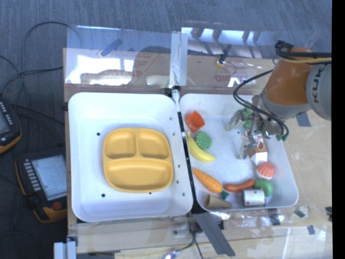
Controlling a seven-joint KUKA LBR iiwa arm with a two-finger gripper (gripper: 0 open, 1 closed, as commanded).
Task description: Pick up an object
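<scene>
Gripper [249, 136] low in right bin [229, 109], finger state cannot tell; candidate objects crowd at its 6 o'clock: white block [261, 157], salmon piece [266, 170], sausage [239, 186]. Risk: clutter, could nudge neighbours, close on nothing

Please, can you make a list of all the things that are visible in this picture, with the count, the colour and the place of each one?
bins: 2, white, side by side on the bench
divided plate: 1, yellow, middle of the left bin
orange block: 1, orange-red, upper left of the right bin
round green toy: 1, green, below the orange block
banana: 1, yellow, touching the round green toy
carrot: 1, orange, lower left of the right bin
sausage: 1, red-brown, near the bottom of the right bin
cone: 1, tan, bottom edge of the right bin
handheld devices: 2, dark, floor at the left
arm: 1, grey and orange, over the right bin
pincer: 1, metallic, low in the right bin
</scene>
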